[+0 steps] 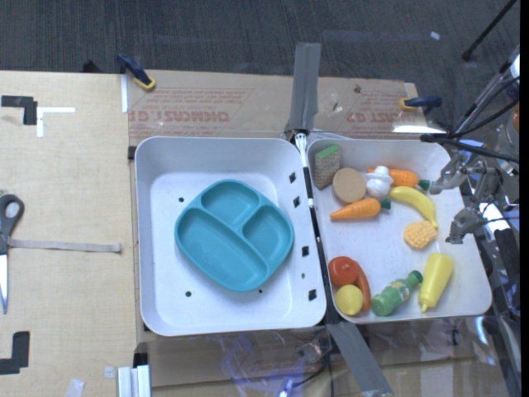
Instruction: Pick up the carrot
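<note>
The carrot point(357, 210), orange with a green stub at its right end, lies flat in the right bin point(388, 251), near the bin's left wall. A second, shorter orange carrot-like piece point(403, 176) lies behind it by a white mushroom point(378, 181). My gripper point(454, 200) hangs over the right rim of that bin. Its two metal fingers point(447, 177) stand apart, open, with nothing between them. It is well to the right of the carrot, with a banana point(414, 202) lying in between.
The right bin also holds a brown round piece point(349, 185), a green-topped block point(326, 164), a corn piece point(420, 235), a yellow bottle point(436, 281), a green bottle point(395, 296), a red pepper point(343, 270) and a lemon point(350, 299). A blue divided plate point(235, 235) lies in the left bin point(157, 222).
</note>
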Robot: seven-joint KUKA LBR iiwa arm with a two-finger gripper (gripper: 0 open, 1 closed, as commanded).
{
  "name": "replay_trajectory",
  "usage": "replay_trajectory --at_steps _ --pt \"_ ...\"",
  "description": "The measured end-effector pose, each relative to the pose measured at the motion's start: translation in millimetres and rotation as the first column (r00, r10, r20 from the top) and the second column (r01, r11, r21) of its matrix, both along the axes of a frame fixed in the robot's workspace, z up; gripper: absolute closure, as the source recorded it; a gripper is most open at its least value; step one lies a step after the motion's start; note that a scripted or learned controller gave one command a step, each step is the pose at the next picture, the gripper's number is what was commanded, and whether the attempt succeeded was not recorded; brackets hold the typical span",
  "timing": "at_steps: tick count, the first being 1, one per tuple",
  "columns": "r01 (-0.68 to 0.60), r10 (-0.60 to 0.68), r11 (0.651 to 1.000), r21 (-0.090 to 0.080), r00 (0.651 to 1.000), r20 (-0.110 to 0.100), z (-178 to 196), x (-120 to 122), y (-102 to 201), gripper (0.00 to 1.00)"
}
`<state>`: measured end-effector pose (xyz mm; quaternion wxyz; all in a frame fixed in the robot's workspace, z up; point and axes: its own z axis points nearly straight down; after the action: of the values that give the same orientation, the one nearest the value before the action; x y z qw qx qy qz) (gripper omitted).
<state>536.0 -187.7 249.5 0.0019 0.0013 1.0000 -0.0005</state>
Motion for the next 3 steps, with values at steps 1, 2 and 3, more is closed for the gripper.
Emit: replay_trajectory --at_steps 1,2,3 --pt "0.043 -0.043 0.999 -0.001 0.999 0.003 -146 74 -31 0.0" --pt "0.141 -0.141 0.99 -0.005 0.99 -0.026 -157 114 -2 0.0" --pt "0.241 -0.241 0.97 -0.003 0.97 -0.018 -159 112 64 0.0"
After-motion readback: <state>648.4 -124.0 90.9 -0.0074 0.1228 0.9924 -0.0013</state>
